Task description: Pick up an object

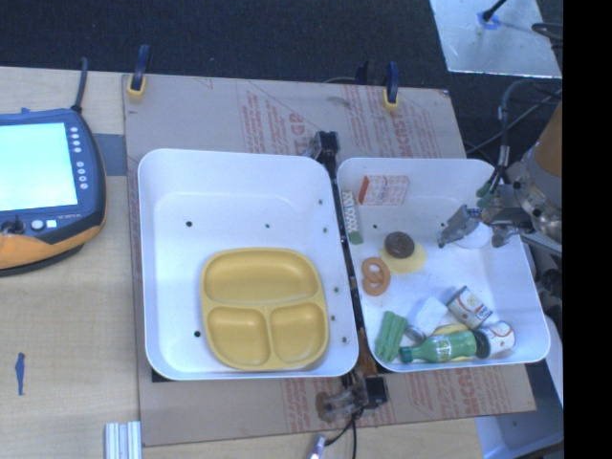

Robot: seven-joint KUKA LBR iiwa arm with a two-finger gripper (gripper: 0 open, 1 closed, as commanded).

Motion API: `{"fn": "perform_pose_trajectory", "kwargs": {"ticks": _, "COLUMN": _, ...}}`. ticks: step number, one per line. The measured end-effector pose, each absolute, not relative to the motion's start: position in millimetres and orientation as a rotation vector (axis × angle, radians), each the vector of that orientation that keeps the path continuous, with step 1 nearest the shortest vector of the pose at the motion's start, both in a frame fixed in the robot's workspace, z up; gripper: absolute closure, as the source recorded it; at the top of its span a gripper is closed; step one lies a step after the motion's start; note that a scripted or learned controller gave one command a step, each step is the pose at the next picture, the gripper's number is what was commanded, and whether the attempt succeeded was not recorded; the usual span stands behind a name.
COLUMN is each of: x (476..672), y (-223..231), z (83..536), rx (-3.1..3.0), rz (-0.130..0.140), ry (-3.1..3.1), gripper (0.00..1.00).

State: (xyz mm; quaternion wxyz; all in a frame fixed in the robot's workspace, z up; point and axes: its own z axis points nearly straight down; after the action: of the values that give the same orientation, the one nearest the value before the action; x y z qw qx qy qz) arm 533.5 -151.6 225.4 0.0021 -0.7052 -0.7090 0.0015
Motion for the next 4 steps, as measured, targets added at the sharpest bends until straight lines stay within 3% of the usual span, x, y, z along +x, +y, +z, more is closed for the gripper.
{"fn": "perform_pose_trajectory", "kwargs": {"ticks": 1, "x": 579.6, "y": -106, "z": 108, "rx": -2.21, "rz": 0.009, "ry": -2.225, "gripper": 0.0}}
{"fn": "perform_pose_trajectory", "kwargs": {"ticks": 2, "x": 600.8, "y": -107, "z": 92, "rx": -2.213, "rz": 0.006, "ry": -2.228, "gripper": 0.0}}
{"fn": "perform_pose_trajectory", "kwargs": {"ticks": 3, "x": 577.8, "y": -132, "z": 92, "rx": -2.212, "rz": 0.008, "ry": -2.225, "gripper": 0.0}}
{"fn": "perform_pose_trajectory", "kwargs": {"ticks": 4, "x": 596.8, "y": -115, "z": 92, "rx": -2.212, "rz": 0.005, "ry": -2.228, "gripper": 0.0}}
